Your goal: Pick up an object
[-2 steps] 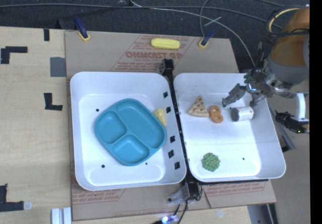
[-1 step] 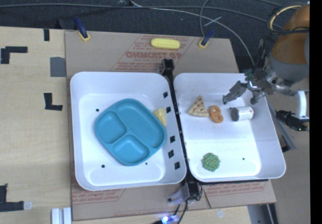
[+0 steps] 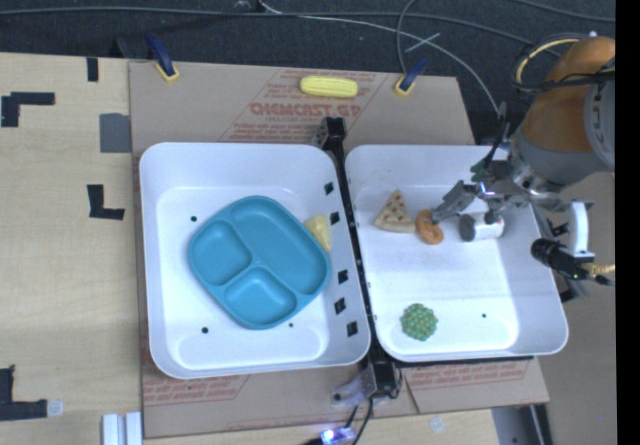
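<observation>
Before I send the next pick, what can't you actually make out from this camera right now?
- Whether the hand touches the small orange piece: too small and blurred in the camera view.
- The pale yellow item in the left bin: partly hidden behind the blue tray.
- The arm: cut off by the right edge.
- What the green lump is: too small.

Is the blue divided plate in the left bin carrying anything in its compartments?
Empty. All three compartments of the blue plate show bare blue. A pale yellow piece lies at its right rim, outside the compartments.
</observation>
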`<control>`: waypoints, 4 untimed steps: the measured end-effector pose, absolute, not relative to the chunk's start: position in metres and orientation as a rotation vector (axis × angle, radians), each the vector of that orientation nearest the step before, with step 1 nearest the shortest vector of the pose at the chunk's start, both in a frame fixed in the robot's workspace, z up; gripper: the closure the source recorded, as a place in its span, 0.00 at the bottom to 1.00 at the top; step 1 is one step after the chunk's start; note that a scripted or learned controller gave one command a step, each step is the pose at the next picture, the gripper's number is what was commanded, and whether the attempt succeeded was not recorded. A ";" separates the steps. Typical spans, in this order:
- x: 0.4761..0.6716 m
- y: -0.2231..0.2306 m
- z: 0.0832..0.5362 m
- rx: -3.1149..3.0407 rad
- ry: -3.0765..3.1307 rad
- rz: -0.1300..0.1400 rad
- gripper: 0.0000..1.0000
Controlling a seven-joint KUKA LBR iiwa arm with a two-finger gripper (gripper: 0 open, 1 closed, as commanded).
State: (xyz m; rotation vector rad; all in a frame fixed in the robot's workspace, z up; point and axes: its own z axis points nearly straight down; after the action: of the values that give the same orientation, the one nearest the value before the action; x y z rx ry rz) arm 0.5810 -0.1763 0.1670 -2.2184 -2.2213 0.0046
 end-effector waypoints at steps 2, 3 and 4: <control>0.584 -0.174 0.112 -2.238 -2.241 -0.016 0.00; 0.585 -0.175 0.124 -2.242 -2.248 -0.017 1.00; 0.583 -0.172 0.166 -2.220 -2.223 0.000 1.00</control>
State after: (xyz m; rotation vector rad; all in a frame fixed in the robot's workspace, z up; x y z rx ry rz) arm 0.5830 -0.1722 0.1657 -2.2203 -2.2228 -0.0003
